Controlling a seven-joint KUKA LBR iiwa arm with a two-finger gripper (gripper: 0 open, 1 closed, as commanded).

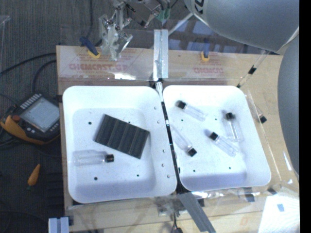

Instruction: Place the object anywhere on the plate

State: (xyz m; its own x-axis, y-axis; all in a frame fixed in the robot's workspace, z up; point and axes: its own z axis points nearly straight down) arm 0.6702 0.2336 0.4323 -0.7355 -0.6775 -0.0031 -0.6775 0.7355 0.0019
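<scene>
Vial (90, 157) of clear glass, black cap pointing right, lies on its side on the floor of the left bin (73, 101), toward the front-left corner. It is off the plate (121, 136) — a dark, ribbed rectangular slab lying flat and askew in the middle of the same bin. The capped end sits just beside the plate's lower edge; whether the two touch cannot be told.

Four more clear vials with black caps lie in the right bin (252, 154), all on their sides: one near the back (190, 110), one by the right wall (230, 125), one in the middle (222, 143) and one close to the seam between the bins (183, 143).

At the top of the view, the gripper (115, 38) hangs above the far edge of the bench, beyond the left bin and well apart from vial and plate. Whether the claw is released or clenched cannot be told — it is small and lost among cables. The grey arm (243, 13) bulks large in the top-right corner.

Left of the bench lies a handheld control pendant (36, 118), and nearer the front a small orange tool (33, 174).
</scene>
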